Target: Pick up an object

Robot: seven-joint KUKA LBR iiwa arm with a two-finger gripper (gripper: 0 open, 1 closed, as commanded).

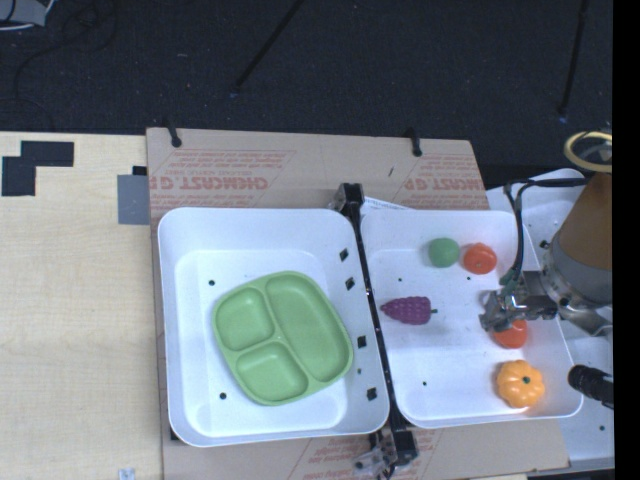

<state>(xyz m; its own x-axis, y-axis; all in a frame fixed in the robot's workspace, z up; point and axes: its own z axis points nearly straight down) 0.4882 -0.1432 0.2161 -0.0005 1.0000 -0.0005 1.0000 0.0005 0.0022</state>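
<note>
Camera view: two shallow white bins sit side by side on a cardboard sheet laid over the tabletop. The left bin contains a green three-compartment plate, lying flat and slightly rotated, near the bin's centre.

The right bin contains five toy food items. A purple grape bunch lies left of centre. A green round item and an orange-red round item sit just beside each other at the far side. A small orange pumpkin rests at the near right corner. A red tomato-like item lies at the right side, between the pumpkin and the orange-red item.

The arm enters from the right, over the right edge of the right bin. The claw is positioned directly over the red tomato-like item, partly covering its far side. Whether the claw is wide or narrow, and whether it grips the item, cannot be determined from this angle.
</note>
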